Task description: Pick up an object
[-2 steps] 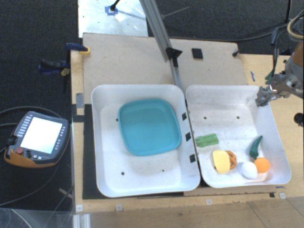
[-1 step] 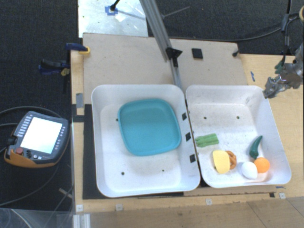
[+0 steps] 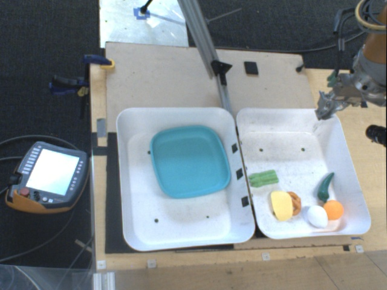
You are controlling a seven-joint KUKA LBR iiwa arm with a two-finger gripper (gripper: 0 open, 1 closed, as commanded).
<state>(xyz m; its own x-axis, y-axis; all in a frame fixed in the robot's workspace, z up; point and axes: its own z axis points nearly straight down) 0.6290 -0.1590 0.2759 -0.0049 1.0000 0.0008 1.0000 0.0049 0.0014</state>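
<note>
Camera view shows you two white bins on the surface (image 3: 181, 71). The left bin (image 3: 136, 222) holds a teal plate (image 3: 189, 161). The right bin (image 3: 284, 138) holds a green block (image 3: 263, 178), a yellow piece (image 3: 280, 205) against a brown item (image 3: 294, 202), a white egg (image 3: 317, 216), an orange ball (image 3: 334, 209) and a dark green pepper (image 3: 325, 186). The tool (image 3: 325, 110) hangs over the right bin's far right corner, well apart from these objects; you cannot tell its state.
</note>
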